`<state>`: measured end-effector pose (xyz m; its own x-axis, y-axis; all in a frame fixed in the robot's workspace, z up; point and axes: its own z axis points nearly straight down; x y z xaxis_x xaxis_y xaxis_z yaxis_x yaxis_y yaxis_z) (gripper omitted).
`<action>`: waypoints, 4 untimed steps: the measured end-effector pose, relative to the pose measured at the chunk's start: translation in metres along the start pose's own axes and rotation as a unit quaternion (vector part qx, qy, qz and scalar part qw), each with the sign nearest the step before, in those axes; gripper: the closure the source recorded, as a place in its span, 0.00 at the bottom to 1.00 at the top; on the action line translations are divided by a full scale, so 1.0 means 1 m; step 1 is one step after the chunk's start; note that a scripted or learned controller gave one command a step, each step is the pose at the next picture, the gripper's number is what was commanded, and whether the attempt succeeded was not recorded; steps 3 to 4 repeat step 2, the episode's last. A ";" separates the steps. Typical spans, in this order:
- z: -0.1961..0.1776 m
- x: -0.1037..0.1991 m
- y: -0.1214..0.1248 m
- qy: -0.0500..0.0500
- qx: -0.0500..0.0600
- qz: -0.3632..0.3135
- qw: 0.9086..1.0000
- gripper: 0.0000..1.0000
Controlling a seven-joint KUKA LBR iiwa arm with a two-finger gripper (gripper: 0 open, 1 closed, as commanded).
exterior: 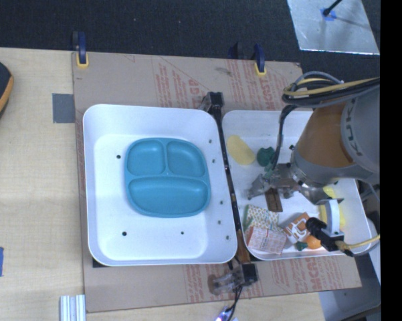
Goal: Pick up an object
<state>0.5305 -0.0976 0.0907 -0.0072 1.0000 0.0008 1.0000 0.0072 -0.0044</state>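
Grey arm's gripper (269, 187) low in right bin (254, 122) among clutter, grip state unclear

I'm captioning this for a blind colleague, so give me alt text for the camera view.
A grey robot arm with an orange band reaches from the right, its claw low over the right white bin, among small items including a yellow piece, a green piece and patterned packets. The left white bin holds a blue divided plate.
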 end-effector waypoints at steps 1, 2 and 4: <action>-0.012 -0.002 0.000 -0.001 -0.001 0.000 1.000 1.00; -0.107 0.065 0.043 0.001 -0.007 -0.003 1.000 1.00; -0.107 0.065 0.043 0.001 -0.007 -0.003 1.000 1.00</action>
